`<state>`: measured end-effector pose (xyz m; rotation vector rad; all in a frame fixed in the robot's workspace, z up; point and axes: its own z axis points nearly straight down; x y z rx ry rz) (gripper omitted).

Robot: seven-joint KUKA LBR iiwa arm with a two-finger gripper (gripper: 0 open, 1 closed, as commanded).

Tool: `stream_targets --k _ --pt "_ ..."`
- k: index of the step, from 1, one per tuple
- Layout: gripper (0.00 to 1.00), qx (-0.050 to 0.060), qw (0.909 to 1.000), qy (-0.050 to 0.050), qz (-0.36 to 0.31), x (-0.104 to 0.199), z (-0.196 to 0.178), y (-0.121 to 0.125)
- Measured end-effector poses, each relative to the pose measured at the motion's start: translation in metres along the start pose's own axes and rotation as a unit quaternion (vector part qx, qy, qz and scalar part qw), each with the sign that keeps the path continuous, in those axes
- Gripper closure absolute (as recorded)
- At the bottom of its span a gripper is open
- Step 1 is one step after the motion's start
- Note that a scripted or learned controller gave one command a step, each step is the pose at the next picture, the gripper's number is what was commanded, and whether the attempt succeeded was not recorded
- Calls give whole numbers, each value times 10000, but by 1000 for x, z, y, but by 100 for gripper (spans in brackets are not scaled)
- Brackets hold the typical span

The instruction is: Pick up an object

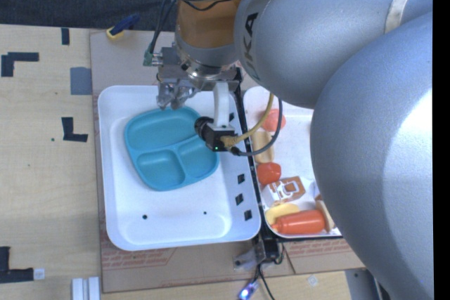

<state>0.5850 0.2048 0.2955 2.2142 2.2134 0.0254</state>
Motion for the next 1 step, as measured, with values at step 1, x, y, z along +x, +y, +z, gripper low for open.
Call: stream_targets --k 1 --pt "100 116 9999 -34 -18 29 74 29"
